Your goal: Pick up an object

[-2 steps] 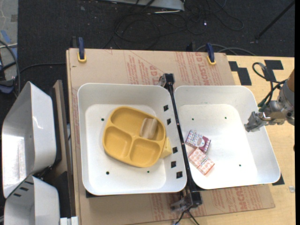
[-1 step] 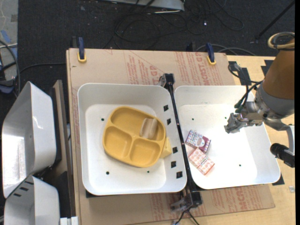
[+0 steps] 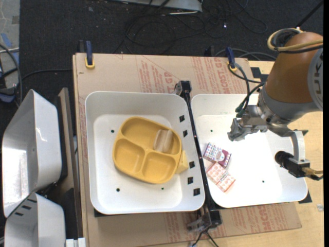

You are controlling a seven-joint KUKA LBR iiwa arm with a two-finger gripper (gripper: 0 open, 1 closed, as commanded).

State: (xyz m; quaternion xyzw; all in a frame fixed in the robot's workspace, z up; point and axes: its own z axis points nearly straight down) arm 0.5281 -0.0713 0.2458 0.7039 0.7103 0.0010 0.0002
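Your arm (image 3: 293, 71): broad orange band over a grey wrist housing. A yellowish cable loops over its top; black cables trail down its left side. The gripper (image 3: 239, 130) is grey metal. A white bracket with a black fitting hangs below.

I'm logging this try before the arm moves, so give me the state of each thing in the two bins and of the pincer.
Yellow divided tray: flat, right side up, in the left bin.
Pale beige piece: lying in the tray's upper right compartment.
Purple packet: lying flat in the right bin, not gripped.
Pink packet: lying flat just below the purple one, not gripped.
Pincer: above the right bin, holding nothing visible.
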